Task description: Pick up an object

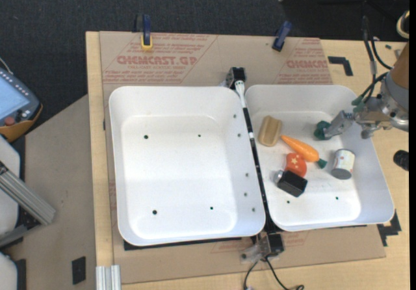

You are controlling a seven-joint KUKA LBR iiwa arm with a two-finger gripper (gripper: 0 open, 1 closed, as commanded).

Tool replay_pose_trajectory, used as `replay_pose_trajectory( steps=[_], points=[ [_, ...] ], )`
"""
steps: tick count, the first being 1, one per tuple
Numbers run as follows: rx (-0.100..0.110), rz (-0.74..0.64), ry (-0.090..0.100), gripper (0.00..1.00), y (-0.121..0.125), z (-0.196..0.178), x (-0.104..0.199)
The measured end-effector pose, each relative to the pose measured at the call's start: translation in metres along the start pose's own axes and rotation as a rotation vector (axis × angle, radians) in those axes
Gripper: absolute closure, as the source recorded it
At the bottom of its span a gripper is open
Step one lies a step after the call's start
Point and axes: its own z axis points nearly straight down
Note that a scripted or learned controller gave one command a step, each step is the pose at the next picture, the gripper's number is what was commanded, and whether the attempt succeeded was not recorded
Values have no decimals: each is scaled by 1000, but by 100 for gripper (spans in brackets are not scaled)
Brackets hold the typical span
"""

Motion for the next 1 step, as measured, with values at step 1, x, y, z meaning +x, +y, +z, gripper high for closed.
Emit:
replay_pose_trajectory(
  steps=[1],
  points=[
    [1,-5,4,0,27,113,55]
  ],
)
